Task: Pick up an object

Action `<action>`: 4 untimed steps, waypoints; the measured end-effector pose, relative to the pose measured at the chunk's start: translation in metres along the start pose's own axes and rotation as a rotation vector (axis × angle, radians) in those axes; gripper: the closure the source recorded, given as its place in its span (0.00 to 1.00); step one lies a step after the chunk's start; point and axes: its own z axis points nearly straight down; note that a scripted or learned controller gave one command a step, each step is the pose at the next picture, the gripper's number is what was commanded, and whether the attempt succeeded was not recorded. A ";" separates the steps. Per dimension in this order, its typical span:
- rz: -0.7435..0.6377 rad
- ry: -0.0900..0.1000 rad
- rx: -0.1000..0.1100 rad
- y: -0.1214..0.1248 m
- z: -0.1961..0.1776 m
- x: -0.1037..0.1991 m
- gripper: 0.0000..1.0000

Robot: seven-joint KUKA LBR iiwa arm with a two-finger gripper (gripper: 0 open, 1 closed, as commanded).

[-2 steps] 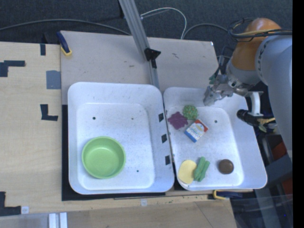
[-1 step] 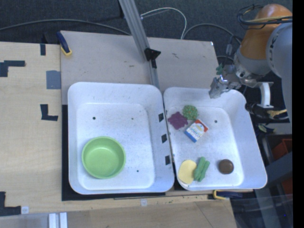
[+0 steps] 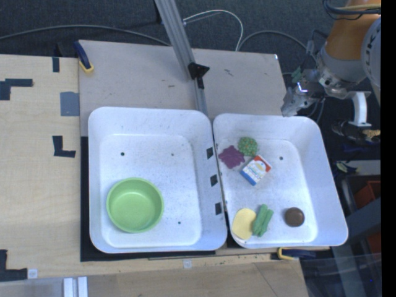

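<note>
Two shallow white bins side by side across the middle of the frame: left bin (image 3: 99, 125) and right bin (image 3: 322, 166), touching along their inner rims.

Lowest in the frame, in the right bin's bottom edge: yellow piece (image 3: 244, 223) touching a green pod-like piece (image 3: 262, 219) on its right; a little further right, apart from both, a small brown ball (image 3: 294, 216). At lower left of the left bin, a green bowl (image 3: 134, 204), upright, alone there.

Higher, toward the centre of the right bin: a small blue, white and red carton (image 3: 255, 169), tilted. Just up and left of it, a flat purple piece (image 3: 231, 156); just above, a bumpy green ball (image 3: 247, 145), close beside the purple piece.

Farthest, at upper right of the frame: gripper (image 3: 292, 106) hanging just beyond the right bin's far rim, outside the bin, well apart from every object. Nothing seen between its tips; open or closed, cannot tell.
</note>
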 end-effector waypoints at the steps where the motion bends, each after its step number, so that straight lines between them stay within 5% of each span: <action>1: -0.003 0.002 0.008 -0.021 0.012 0.049 1.00; 4: -0.005 0.003 0.010 -0.084 0.012 0.196 1.00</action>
